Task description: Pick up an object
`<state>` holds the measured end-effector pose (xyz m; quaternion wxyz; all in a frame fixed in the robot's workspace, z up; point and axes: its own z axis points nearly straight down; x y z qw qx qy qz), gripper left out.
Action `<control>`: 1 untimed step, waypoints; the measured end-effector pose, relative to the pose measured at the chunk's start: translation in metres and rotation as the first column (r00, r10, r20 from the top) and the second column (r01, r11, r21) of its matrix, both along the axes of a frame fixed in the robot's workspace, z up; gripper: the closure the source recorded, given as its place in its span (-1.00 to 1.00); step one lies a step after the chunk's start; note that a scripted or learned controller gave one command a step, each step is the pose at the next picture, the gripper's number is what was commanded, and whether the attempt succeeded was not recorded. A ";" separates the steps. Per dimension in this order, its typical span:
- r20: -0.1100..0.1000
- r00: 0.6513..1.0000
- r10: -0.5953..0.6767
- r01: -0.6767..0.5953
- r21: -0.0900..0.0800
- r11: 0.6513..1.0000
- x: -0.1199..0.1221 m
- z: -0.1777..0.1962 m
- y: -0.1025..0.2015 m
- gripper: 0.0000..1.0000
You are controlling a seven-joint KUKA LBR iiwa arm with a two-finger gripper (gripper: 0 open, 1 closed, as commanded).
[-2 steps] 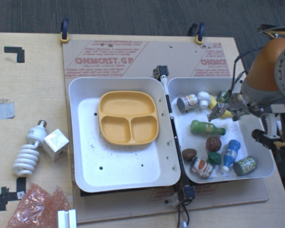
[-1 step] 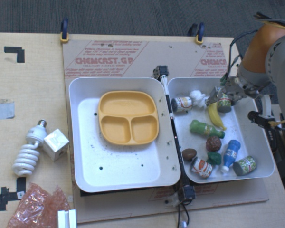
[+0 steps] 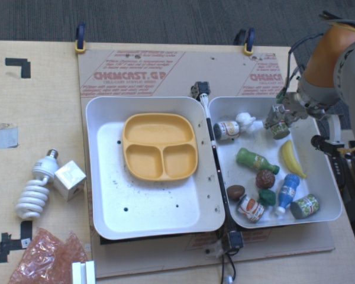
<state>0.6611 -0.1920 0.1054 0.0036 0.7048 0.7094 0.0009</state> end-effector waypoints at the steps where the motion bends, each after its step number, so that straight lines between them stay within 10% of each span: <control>1: -0.005 1.000 -0.004 0.004 0.003 1.000 -0.002 0.073 0.068 1.00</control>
